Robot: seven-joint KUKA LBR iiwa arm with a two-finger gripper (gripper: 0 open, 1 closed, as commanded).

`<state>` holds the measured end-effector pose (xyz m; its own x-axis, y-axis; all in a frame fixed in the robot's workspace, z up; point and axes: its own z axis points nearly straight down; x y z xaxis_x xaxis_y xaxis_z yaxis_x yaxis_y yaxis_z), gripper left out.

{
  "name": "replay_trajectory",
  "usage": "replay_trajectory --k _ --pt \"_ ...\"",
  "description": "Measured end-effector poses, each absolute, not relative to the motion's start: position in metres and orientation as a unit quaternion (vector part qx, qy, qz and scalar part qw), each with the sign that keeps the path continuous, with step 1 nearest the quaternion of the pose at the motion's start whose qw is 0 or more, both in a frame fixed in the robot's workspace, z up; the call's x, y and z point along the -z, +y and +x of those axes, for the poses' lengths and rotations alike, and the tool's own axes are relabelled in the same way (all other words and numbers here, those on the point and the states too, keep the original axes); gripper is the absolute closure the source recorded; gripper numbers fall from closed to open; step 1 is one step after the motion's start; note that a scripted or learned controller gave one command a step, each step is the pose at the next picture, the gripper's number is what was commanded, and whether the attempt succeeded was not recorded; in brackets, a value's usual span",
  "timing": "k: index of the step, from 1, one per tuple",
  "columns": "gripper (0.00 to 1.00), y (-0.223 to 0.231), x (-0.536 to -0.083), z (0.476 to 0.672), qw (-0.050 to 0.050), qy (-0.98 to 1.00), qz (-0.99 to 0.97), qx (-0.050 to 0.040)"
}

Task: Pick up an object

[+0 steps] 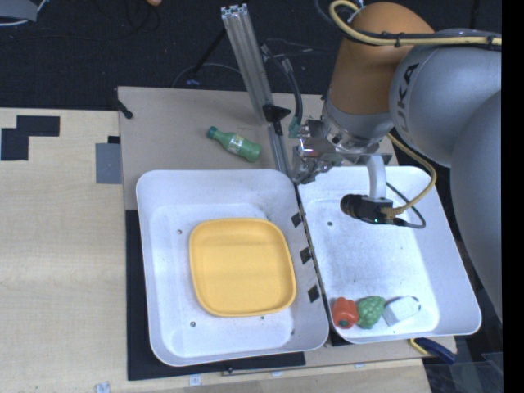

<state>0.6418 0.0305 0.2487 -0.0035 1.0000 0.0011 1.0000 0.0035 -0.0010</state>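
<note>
Nearest my camera, a red object, a green object and a white block sit in a row along the right bin's near wall. My gripper hangs over that bin's far-left corner; I see no legible writing.

Yellow plate, green bottle, white bins, orange-banded grey arm.

Your bench is pale wood, with dark cut-outs toward its left edge. Behind it you see black floor strewn with cables, and a metal rail rising at a slant.
</note>
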Motion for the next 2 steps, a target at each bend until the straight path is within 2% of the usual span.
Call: replay_trajectory --k 1,2 --pt "1.0 0.0827 -0.2471 0.6501 0.001 -0.708 -0.706 0.0" --pt "0.0 0.0813 -0.2473 0.6502 0.0 -0.708 -0.707 -0.0003"
